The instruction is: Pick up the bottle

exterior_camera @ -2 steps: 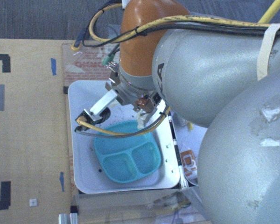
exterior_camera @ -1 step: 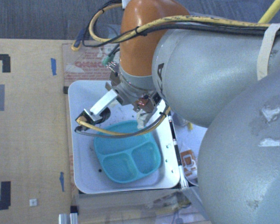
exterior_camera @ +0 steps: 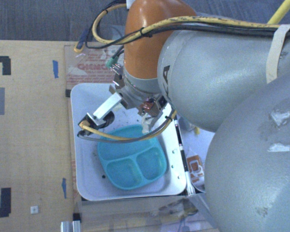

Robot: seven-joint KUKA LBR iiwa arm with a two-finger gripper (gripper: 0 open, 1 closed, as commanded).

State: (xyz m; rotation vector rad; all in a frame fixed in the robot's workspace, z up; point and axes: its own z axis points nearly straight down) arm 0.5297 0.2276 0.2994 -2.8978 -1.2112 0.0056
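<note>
The claw (exterior_camera: 148,112) hangs low over the white bin (exterior_camera: 85,175), at the far edge of the blue tray (exterior_camera: 133,166) — clenched or released, I cannot tell. The bottle perhaps lies hidden under the wrist — descend straight, centre on its body, close gently.

We can read no word or number here. Faded red print on the brown cardboard sheet (exterior_camera: 87,67) beyond the shallow white bin (exterior_camera: 82,129) is too blurred for us to make out. A black mark (exterior_camera: 165,74) on the grey arm (exterior_camera: 217,81) is likewise unreadable.
</note>
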